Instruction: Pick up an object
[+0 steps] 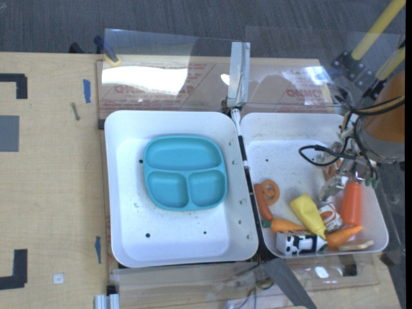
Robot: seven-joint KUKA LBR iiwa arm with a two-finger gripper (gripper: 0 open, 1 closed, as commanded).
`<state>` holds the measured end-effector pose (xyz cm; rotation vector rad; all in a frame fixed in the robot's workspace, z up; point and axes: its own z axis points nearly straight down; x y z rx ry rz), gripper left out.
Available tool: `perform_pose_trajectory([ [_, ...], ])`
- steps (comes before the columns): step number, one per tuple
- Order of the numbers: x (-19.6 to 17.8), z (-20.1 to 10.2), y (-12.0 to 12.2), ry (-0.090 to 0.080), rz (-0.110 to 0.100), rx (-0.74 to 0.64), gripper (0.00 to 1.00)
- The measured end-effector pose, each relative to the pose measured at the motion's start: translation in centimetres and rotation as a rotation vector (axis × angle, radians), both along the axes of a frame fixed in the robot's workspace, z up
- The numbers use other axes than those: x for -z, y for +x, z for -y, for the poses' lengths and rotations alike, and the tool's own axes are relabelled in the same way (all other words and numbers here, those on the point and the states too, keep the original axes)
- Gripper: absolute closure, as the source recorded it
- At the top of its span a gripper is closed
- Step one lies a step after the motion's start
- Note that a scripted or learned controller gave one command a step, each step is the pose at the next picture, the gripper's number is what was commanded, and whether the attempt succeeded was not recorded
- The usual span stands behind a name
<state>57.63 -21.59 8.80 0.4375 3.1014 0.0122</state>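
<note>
Wooden bench on grey carpet

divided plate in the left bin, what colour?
Turquoise blue all over. The divided plate shows plainly in the camera view.

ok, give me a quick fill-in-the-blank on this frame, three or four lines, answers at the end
1. The teal divided plate lies in the ____ bin as the camera sees it.
2. That plate has ____ compartments.
3. The yellow object lies in the right bin among several ____ toy pieces.
4. The gripper hovers over the ____ bin as the camera sees it.

Missing words: left; three; orange; right
</note>
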Motion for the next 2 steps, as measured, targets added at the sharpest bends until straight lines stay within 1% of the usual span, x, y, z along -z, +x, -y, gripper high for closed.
perform_pose_trajectory([
  [1,-1.4,0.1,0.4,-0.007,0.015,-0.001,1.00],
  [2,0.0,0.2,7.6,0.000,-0.004,0.319,1.00],
])
